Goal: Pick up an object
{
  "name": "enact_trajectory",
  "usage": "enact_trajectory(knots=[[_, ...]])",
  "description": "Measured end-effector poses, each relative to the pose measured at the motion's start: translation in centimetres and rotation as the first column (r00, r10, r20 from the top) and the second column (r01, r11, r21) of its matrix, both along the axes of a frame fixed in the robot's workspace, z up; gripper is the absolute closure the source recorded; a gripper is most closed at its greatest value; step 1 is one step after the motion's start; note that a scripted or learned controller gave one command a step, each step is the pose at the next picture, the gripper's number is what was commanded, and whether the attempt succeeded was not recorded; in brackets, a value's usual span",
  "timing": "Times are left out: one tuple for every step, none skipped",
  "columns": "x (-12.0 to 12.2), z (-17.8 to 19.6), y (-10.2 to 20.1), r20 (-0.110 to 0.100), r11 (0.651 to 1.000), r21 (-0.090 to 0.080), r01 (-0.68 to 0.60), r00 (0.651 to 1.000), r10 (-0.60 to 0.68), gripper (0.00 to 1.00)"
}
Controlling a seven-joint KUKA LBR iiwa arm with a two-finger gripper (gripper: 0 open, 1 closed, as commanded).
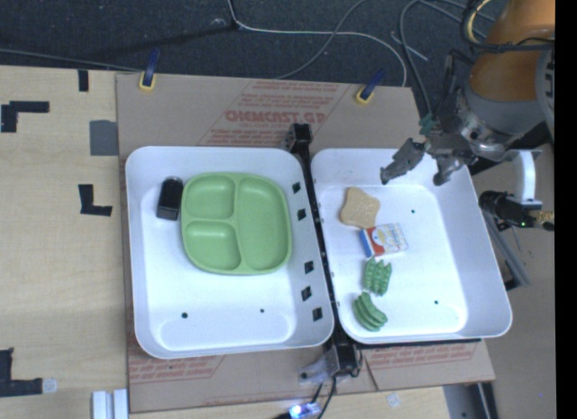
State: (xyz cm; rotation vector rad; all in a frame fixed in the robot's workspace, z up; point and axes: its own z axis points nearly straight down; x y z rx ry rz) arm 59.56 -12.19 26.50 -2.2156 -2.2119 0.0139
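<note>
Look at your arm [509, 57]: its upper body is a rounded, glossy orange shell stacked in bulging segments, with a grey metal section beneath it near the wrist. Thin yellow and black cables loop over the top of the orange casing. Below sits your dark grey two-finger gripper [422, 172], its slim fingers [398, 165] angular and metallic. A small teal-green spot marks the wrist just above them.

Cut off, hidden and unreadable

The grey arm with its orange band [518, 43] is running off the right edge, the green divided plate [236, 223] is overlapping the small black block [169, 198], and the small red-white-blue packet's [384, 241] print is reading too small.
</note>
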Motion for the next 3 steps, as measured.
enact_trajectory(knots=[[0.2, 0.7, 0.0, 0.012, 1.0, -0.001, -0.003, 1.0, 0.004, 0.0], [-0.6, -4.2, 0.6, 0.008, 1.0, -0.002, -0.003, 1.0, 0.003, 0.0], [0.1, -9.0, 0.3, 0.009, 1.0, -0.003, -0.003, 1.0, 0.003, 0.0]])
